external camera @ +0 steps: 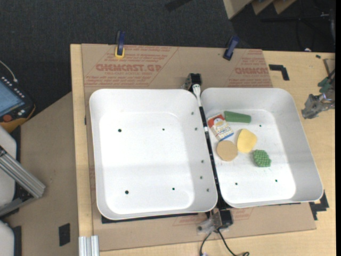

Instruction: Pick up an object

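Note:
Several small objects lie in the right bin [298,159], all in its left half. A green oblong piece [237,117] lies at the back. A red and white packet [219,127] sits against the bin's left wall. In front of them are a yellow lump [246,141], a tan round disc [227,151] and a green knobbly piece [261,158]. The yellow lump and the tan disc touch. My gripper [315,104] shows as grey metal at the frame's right edge, outside the right bin's far right rim and well clear of every object.
The left bin [106,159] stands beside the right one on a cardboard-covered bench [160,63]. Two clamps [120,47] [230,47] hold the board's back edge. A small black fitting [193,81] sits between the bins at the back.

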You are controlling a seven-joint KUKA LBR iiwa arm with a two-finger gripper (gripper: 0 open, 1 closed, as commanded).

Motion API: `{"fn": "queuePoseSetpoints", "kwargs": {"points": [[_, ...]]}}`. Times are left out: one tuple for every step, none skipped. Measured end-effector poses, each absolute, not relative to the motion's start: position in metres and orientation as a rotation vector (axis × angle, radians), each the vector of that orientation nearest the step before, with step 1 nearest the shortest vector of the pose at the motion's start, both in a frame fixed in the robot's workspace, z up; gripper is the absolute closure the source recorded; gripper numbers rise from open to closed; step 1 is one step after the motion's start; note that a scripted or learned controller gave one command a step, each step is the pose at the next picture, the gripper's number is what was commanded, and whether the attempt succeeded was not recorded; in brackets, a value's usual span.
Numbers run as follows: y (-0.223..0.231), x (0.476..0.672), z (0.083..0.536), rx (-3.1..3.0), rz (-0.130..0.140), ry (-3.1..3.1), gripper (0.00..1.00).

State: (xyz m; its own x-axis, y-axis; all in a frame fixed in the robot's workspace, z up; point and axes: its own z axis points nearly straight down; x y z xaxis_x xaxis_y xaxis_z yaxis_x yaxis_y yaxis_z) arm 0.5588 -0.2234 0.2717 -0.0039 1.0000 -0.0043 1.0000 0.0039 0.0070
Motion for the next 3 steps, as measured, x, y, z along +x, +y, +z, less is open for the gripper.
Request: {"fn": "queuePoseSetpoints", "kwargs": {"points": [[-0.225,0.477,0.376,2.218,0.005,2.211,1.0],[-0.179,0.479,0.283,2.223,-0.004,2.232,1.0],[-0.226,0.478,0.22,2.229,-0.006,2.221,1.0]]}}
